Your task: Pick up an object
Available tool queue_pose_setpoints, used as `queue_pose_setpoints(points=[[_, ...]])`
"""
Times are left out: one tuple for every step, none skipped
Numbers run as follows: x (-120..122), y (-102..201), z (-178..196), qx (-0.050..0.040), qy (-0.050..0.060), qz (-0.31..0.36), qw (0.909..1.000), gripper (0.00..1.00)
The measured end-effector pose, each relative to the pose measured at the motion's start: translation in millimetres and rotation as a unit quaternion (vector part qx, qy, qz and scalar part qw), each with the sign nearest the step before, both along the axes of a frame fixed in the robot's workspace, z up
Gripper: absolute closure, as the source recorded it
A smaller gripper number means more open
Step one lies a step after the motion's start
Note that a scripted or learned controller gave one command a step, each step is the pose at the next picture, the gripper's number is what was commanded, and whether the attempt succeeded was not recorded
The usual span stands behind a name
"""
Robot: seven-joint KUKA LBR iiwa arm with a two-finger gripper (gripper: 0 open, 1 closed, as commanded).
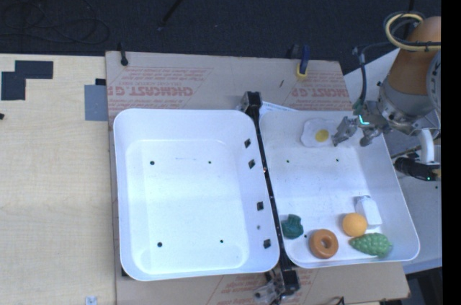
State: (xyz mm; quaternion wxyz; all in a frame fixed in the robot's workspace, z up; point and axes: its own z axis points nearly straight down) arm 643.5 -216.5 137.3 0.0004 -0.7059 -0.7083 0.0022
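The right bin (pixel 338 181) holds a fried-egg toy (pixel 317 133) near its far edge. Along its near edge lie a dark green toy (pixel 292 226), a brown doughnut (pixel 324 244), an orange ball (pixel 354 224), a small white block (pixel 370 210) and a light green bumpy toy (pixel 372 244). My gripper (pixel 355 130) hangs over the bin's far right edge, just right of the egg toy. Its fingers are spread apart with nothing between them.
The left bin (pixel 189 192) stands beside the right one, with a black clip rail (pixel 259 174) between them. Both rest on a cardboard sheet (pixel 216 84). A blue-and-yellow clamp (pixel 303 64) grips the cardboard's far edge. Cables hang at the right by the arm.
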Motion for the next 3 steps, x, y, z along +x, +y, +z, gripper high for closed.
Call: queue_pose_setpoints(points=[[0.2, 5.2, -52.2, 0.0016, 0.000, 0.001, 1.0000, 0.00], [0.8, 5.2, -49.8, 0.0017, -0.001, 0.001, 1.0000, 0.00], [0.7, 5.1, -49.8, 0.0014, -0.001, 0.001, 1.0000, 0.00]])
